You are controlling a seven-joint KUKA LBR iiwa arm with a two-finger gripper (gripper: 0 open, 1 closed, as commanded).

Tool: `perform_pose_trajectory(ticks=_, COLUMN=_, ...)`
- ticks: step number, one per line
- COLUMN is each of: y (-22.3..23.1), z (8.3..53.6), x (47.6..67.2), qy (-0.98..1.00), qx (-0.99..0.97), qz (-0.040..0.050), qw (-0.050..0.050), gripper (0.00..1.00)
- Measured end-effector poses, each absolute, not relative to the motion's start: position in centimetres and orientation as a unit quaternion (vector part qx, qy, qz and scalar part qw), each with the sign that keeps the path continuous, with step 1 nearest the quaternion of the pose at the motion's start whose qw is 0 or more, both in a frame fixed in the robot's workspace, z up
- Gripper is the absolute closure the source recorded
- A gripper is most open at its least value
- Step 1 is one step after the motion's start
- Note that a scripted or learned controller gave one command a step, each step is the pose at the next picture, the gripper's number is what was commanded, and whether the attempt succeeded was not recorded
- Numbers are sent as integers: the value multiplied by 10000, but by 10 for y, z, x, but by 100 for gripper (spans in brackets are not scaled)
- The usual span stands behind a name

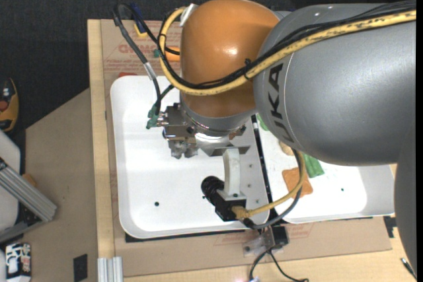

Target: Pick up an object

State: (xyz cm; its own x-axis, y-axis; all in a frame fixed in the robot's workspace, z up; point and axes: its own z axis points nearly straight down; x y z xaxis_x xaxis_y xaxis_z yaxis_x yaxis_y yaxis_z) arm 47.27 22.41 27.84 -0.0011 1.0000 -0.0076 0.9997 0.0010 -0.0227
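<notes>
The arm (317,76) hangs low over the left bin (132,162), hiding its jaws so I cannot tell their state, while an orange object (295,178) lies in the right bin (350,198), likely awaiting pickup.

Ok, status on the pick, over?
Gripper low over left bin, fingers hidden by wrist. Orange and green items in right bin, half hidden behind arm.

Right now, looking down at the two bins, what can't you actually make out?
- Gripper fingertips: hidden under the arm's orange band and wrist; open or shut, holding anything or not, can't tell.
- Right bin: mostly covered by the grey arm; an orange object and a green object peek out, too cut off to identify.
- Left bin: middle hidden by the wrist.
</notes>
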Motion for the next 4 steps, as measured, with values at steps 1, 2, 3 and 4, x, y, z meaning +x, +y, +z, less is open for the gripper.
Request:
perform_pose_trajectory(ticks=1, y=212, z=348, x=480, qy=-7066, qx=-7076, qz=-36, qw=-14, gripper=100)
perform_pose_trajectory(ticks=2, y=212, z=456, x=480, qy=-7077, qx=-7065, qz=-64, qw=-23, gripper=100)
perform_pose_trajectory(ticks=3, y=218, z=541, x=480, qy=-7078, qx=-7063, qz=-57, qw=-20, gripper=100)
perform_pose_trajectory(ticks=4, y=218, z=535, x=479, qy=-7076, qx=-7066, qz=-1, qw=0, gripper=0)
